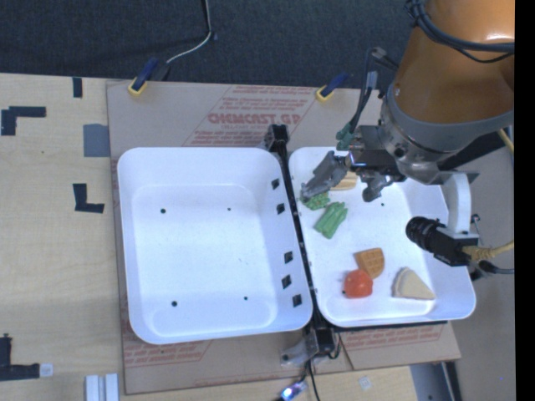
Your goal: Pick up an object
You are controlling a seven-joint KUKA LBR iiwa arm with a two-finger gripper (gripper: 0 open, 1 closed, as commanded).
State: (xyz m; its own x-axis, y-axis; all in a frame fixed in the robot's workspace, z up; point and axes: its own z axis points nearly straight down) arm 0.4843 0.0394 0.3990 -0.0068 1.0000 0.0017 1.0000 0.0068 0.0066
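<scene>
Fingers (322,178) of the gripper (341,184) stand spread apart over the right bin (456,303) — one grey finger slants down toward the green ridged piece (330,218) near the bin's left wall, its tip just above or touching a smaller green bit (315,200); which, I cannot tell. Nothing sits between the fingers. A pale yellowish piece (343,184) lies partly hidden under the gripper. Nearer the bin's front edge rest three more things, close together: an orange-brown chunk (370,261), a round red item (358,284) just beside it, and a cream wedge (412,285) with a pointed top. The left bin (134,224) — smooth white plastic with rounded corners — has small dark dots on its floor
</scene>
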